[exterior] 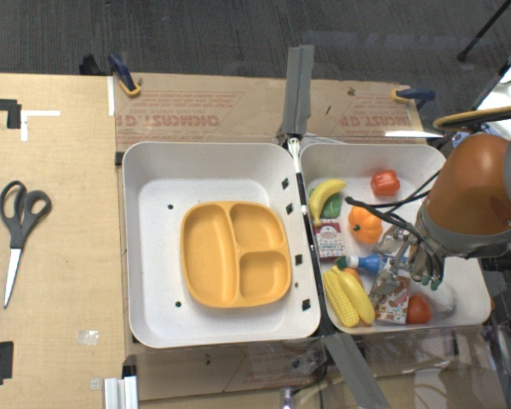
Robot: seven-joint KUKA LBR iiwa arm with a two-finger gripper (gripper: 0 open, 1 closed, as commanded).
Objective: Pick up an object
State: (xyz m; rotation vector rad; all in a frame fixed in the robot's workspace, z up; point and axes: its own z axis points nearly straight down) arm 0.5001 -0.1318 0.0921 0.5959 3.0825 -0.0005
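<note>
Overhead, the arm [473, 198] reaches in from the right and hangs low over the right bin [460, 309], its gripper [400, 267] set among the toys heaped there; whether it is open or closed cannot be told from this angle, and nothing is seen held in it. Any toy would serve the task, and all lie in that bin: a banana [325, 196] and a tomato [385, 181] toward the far wall, an orange [365, 225] and a small carton [329, 239] in the middle, corn [347, 295] by the near wall, a blue-tipped item [364, 264] just beside the gripper, and a red piece [418, 310] next to a printed pack [392, 301]. The crowding on that side seems to explain the arm's low stance there. A yellow divided tray [236, 252] sits alone in the left bin [145, 254]. Cardboard [204, 113] under the bins shows reversed red lettering, too faint to read with confidence; the print on the carton and pack is too small to make out. Scissors [19, 224] lie well apart on the bench [51, 313] at left.
</note>
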